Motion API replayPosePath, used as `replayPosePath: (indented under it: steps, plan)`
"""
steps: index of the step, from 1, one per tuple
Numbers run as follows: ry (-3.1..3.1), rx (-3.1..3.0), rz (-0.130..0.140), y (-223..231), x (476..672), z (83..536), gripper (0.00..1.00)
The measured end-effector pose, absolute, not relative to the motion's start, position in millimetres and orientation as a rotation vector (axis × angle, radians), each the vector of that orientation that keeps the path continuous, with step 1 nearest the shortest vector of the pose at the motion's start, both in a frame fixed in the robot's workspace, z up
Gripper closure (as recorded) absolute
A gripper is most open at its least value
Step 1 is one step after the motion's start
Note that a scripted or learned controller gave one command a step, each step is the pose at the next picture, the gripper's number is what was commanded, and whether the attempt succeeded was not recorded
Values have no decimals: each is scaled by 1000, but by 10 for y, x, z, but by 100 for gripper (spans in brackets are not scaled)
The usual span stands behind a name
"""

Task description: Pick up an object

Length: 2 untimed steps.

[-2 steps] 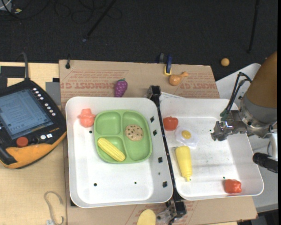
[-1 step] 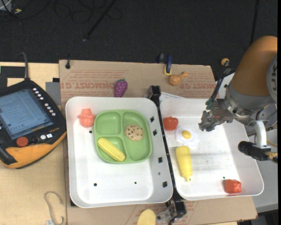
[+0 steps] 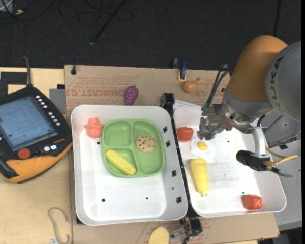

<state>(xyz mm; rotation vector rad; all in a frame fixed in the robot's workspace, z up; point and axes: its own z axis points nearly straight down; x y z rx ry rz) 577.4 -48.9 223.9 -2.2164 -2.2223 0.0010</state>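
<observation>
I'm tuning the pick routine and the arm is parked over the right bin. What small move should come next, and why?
Probably a short descent with a slight shift toward the fried egg. The gripper sits just above it in the right bin, with the tomato close beside, so a small correction should avoid it.

The plate (image 3: pixel 133 147) sits in the left bin (image 3: pixel 122 202). On the plate, the corn (image 3: pixel 121 161) lies near the front and the cookie (image 3: pixel 146 144) lies to its right. Just left of the plate is a toy (image 3: pixel 93 128). Right of the plate, in the right bin (image 3: pixel 229 207), lie a tomato (image 3: pixel 184 133), an egg (image 3: pixel 202 147) and a bottle (image 3: pixel 199 175).
</observation>
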Motion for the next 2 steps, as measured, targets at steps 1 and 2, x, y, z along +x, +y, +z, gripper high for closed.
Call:
replayPosePath:
  steps: [1,2]
  plan:
    - [-2221,-2221,-1,-368,5927,2364,100]
    - [-2221,-2219,4,-388,5899,2368,100]
